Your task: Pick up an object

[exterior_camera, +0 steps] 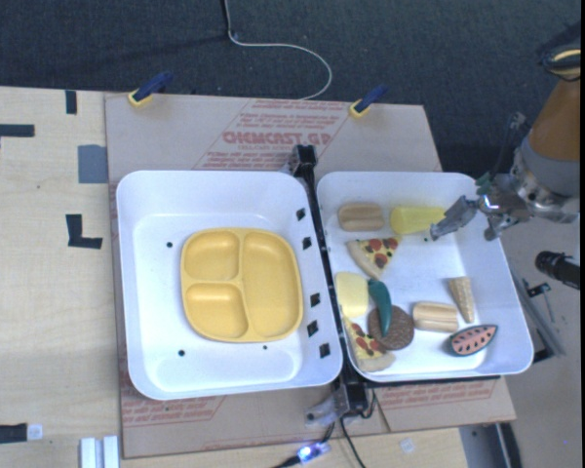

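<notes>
Approach step, nothing grasped yet. Pincer (473, 220) hangs over the upper right corner of the right bin (502, 359), fingers spread and released, nothing between them. One finger (451, 218) points left toward the yellow piece (416, 219) and ends just beside its right end; can't tell if it touches.

Likely target: that yellow piece, near the top wall of the right bin, right of the bun-like item (360, 216) and above the pizza slice (374, 253). It looks like a small, smooth, pale yellow toy food, roughly blocky, lying flat.

Next move calls for: centre the pincer over the piece, drop so the fingers straddle it, close, lift. Mind the bin wall close by on the right.

The left bin (136, 261) carries a yellow divided plate (242, 285); not relevant.
</notes>
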Robot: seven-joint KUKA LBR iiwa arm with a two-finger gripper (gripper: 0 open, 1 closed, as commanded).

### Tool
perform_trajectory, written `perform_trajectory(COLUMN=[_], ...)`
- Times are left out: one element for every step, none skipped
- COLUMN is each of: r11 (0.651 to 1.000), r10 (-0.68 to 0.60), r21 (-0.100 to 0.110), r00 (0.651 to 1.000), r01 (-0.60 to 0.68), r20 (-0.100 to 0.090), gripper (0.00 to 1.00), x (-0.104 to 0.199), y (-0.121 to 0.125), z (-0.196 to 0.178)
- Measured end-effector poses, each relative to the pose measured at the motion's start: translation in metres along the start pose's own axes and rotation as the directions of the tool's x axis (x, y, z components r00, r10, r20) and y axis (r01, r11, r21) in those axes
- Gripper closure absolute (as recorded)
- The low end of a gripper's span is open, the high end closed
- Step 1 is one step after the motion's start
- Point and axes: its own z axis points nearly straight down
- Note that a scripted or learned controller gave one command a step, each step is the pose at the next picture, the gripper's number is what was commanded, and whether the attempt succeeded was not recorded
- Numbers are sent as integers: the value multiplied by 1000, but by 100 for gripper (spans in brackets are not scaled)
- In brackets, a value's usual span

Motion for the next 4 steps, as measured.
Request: perform_trajectory(r11=[1000,1000,1000,1000], r10=[-4,-4,-6,-6], r21=[-14,-11,-12,-13], r00=[1000,1000,1000,1000], r01=[4,4,6,6], r20=[3,3,4,5], gripper=[0,0,0,0], x=[0,3,7,8], y=[3,-2,4,5], z=[-9,53,98,114])
